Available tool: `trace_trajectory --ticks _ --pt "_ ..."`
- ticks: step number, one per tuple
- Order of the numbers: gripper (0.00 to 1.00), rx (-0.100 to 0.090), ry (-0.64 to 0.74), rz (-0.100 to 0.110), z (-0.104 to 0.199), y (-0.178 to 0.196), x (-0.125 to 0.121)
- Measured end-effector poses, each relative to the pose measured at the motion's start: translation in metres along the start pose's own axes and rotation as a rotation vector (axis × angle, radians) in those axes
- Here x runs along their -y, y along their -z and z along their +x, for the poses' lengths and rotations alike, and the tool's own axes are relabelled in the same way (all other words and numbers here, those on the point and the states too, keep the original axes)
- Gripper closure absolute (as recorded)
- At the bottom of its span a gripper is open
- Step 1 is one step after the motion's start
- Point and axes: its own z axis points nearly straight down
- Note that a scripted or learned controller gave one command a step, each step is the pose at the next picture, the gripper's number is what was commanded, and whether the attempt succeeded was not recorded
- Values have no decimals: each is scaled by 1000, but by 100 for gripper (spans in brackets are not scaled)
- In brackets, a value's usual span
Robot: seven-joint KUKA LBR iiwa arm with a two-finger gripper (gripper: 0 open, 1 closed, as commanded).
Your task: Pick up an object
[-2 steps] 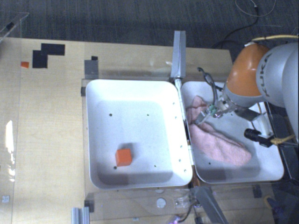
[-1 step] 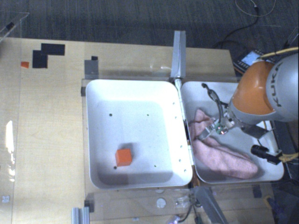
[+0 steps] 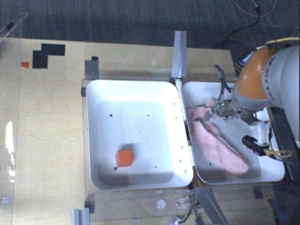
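Gripper (image 3: 212, 112) is at the upper-left end of the pink towel (image 3: 220, 142) in the right bin (image 3: 201, 93), centre-right of frame; can't tell if it's open or closed. Risk as I see it: limp cloth, so a pinch may catch 1 thin fold and slip on lift. 2 white bins on a pale wood bench (image 3: 47, 125), orange block (image 3: 124, 158) lower-left in the left bin (image 3: 140, 102), dark carpet (image 3: 117, 8) up top.

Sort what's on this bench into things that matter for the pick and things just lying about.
For the job:
gripper, down at the pink cloth in the right bin
orange block in the left bin, another candidate

Lying about:
black stepped shape on the bench, outside both bins
small red square beside it
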Motion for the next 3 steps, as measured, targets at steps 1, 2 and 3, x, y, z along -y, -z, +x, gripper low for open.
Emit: trace_trajectory --ticks 1,2,3 --pt "0 1 75 -4 17 1 37" --pt "0 0 240 -1 14 0 -21" --pt "0 1 306 -3 16 1 34"
